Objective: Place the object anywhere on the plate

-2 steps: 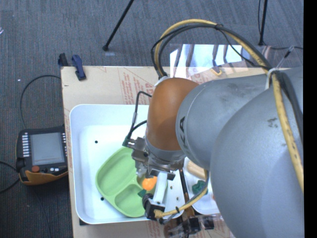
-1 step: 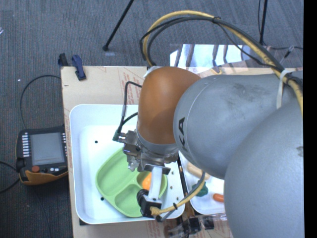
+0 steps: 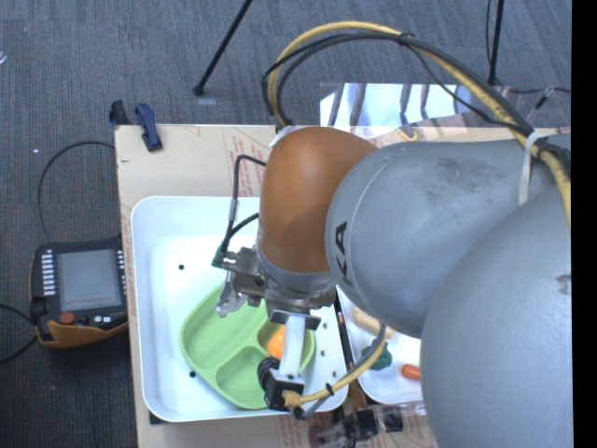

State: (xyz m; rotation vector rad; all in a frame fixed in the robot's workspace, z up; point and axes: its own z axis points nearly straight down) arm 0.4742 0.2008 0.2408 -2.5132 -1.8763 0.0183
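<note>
Camera view from above is taken up largely by the grey arm (image 3: 448, 250) and its orange band (image 3: 303, 203), which cover most of the right white bin (image 3: 392, 392) and the right side of the left white bin (image 3: 154, 250). The tool (image 3: 256, 297) hangs under the band, over the green divided plate (image 3: 201, 329) in the near right part of the left bin. Whether the tool is wide or narrow cannot be told, as the wrist hides its tip.

A small orange object (image 3: 275, 342) shows just below the tool, over the plate's right side. Only a sliver of it is seen, so its kind is unclear, and I cannot tell whether it rests on the plate or is gripped. The plate's right edge is hidden behind the robot.

In the visible strip of the right bin lies a small orange-red thing (image 3: 410, 372), too small to name. A blue clamp (image 3: 146, 125) sits at the brown table's (image 3: 187, 157) far left corner. A teach pendant (image 3: 79, 287) lies on the carpet to the left.
</note>
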